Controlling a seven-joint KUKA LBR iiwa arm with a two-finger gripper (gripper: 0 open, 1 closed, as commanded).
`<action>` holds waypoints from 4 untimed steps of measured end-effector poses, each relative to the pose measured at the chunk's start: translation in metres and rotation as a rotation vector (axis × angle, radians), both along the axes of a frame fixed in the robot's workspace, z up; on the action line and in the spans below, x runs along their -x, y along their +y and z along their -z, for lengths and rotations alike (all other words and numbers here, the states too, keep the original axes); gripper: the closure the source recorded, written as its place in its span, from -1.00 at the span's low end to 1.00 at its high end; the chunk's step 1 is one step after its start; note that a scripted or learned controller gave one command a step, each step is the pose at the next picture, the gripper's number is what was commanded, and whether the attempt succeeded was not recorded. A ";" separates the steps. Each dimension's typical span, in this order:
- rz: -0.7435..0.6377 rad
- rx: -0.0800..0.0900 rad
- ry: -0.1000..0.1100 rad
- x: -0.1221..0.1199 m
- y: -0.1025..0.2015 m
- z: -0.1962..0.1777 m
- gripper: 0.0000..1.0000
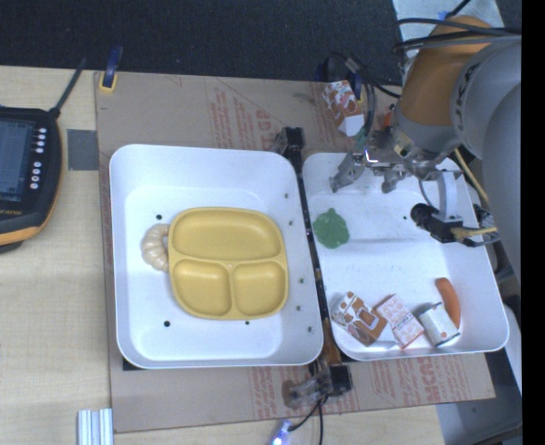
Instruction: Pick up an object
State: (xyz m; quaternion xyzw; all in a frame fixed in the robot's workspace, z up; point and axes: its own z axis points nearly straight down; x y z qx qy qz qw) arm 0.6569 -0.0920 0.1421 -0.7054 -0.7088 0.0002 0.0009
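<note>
**Q:** From the overhead camera, where is your claw?

**A:** My claw (pixel 361 184) hangs over the far end of the shallow white right-hand bin (pixel 393 260). Its two fingers are spread apart with nothing between them.

**Q:** What is there to take?

**A:** Nearest is a green, lumpy, soft-looking piece (pixel 331 228). It lies on the bin floor close to the wall beside the shallow white left-hand bin (pixel 143 313), a little toward the camera from my claw. At the near end lie a small red-and-white printed packet (pixel 359 318), a small white can (pixel 437 327) and an orange carrot-shaped piece (pixel 449 299). The yellow three-compartment plastic plate (pixel 228 260) sits in the left bin, well apart from me.

**Q:** Which step is this?

**A:** I judge it the approach, since nothing is gripped yet. The next move calls for centring over the green piece, lowering with a finger on either side, then closing. It sits close to the wall, so the finger on that side will have little room.
</note>
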 end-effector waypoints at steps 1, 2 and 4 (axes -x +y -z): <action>-0.002 0.002 0.004 0.001 0.000 0.051 -1.00; 0.001 0.002 0.002 0.001 -0.003 0.050 -1.00; 0.000 0.001 0.002 0.001 0.000 0.049 -1.00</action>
